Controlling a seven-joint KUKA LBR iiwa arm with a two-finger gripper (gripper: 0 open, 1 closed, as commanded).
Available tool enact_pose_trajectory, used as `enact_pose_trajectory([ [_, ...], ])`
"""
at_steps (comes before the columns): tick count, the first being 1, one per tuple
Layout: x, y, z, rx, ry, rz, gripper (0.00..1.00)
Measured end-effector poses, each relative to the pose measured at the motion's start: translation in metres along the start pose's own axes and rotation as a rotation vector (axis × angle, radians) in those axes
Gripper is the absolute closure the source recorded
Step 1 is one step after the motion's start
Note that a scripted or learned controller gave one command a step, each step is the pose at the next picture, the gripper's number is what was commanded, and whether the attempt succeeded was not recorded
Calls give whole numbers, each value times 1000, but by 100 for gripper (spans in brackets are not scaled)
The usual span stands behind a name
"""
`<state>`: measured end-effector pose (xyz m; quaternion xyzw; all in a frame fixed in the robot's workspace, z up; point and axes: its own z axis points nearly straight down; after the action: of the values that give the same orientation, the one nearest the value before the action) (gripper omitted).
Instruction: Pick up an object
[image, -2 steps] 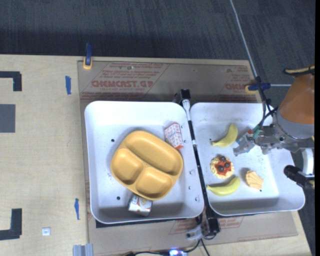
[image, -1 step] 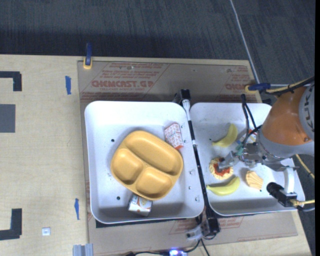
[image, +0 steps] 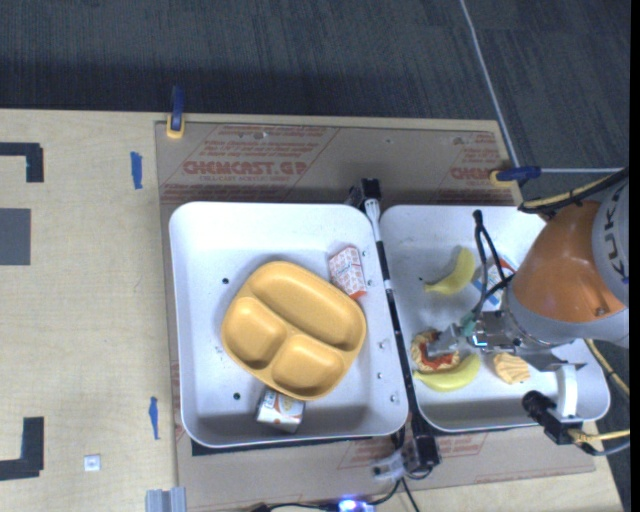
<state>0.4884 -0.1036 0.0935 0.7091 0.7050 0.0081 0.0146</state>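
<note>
Arm (image: 575, 270): grey w/ orange band, enters from the right, bent over the right bin.
Tool (image: 468, 338): low over the right bin's front-left part, just right of the red-and-yellow toy; how far open it is – cannot tell, hidden by wrist and cables; nothing seen in its hold.
Right bin (image: 590, 400): white, shallow; landmark for the items below.
Red-and-yellow toy (image: 440, 358): task item nearest the tool; in the right bin, front-left, close to the divider; yellow disc w/ red top.
Banana (image: 452, 272): toy, yellow, curved; right bin, rear-left, apart from the tool.
Orange item (image: 511, 369): small, ridged; right bin, front centre, just right of the tool.
Left bin (image: 190, 300): white, touching the right bin's left side.
Yellow tray (image: 292, 327): three compartments, tilted, centre of the left bin.
Packet (image: 347, 271): red-and-white, at the tray's rear-right edge.
Small carton (image: 279, 410): at the tray's front edge, partly under it.
Bench (image: 80, 300): light wood, w/ cardboard sheet (image: 250, 160) under both bins.
</note>
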Motion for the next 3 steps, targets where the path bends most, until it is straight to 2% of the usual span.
enact_pose_trajectory([
  [1, 6, 4, -13, -2, 14, -8, 100],
  [2, 83, 7, -92, 30, 10, -8, 100],
  [3, 83, 7, -92, 30, 10, -7, 0],
])
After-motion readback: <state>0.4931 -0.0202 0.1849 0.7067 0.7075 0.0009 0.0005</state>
